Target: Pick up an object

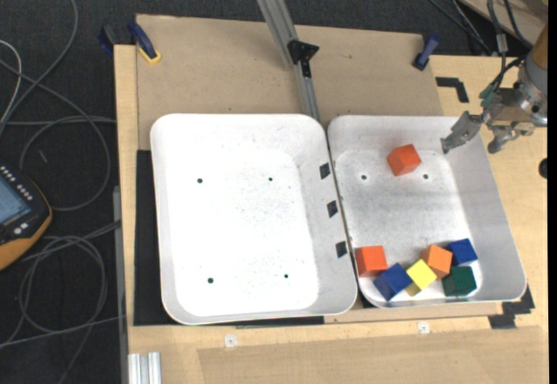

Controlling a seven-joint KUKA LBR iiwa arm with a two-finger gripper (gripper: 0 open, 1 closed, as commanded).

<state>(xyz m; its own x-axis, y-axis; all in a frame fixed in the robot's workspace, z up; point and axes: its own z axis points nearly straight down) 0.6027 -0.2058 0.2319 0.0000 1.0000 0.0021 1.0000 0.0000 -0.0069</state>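
An orange cube (403,158) lies alone in the upper part of the right bin (487,199). Along that bin's front edge sits a cluster of cubes: orange (372,259), blue (393,279), yellow (421,273), another orange (439,259), another blue (462,251) and dark green (459,281). My gripper (478,138) hangs over the bin's upper right corner, to the right of the lone orange cube and apart from it. Its fingers (455,136) are spread open with nothing between them.
The left bin (174,199) lies beside the right one, with small black clips (331,208) along the shared edge. A grey metal rail (278,16) slants down from the top to the gap between the bins. Cables lie on the dark floor at left.
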